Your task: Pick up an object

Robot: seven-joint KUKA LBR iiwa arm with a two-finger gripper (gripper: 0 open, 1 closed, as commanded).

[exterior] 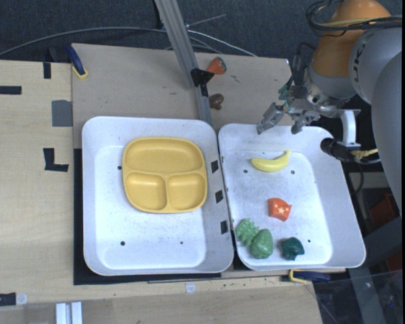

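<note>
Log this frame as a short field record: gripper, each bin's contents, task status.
gripper: gripper open, above the far edge of the right bin, holding nothing
left bin: left bin holds a yellow divided plate
right bin contents: banana nearest the gripper; red piece mid-bin; green vegetable and dark green piece at the near end
task status: nothing picked up yet

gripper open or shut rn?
Open. The gripper hangs over the right bin's far edge with its two fingers spread, nothing between them; the banana lies below.
</note>
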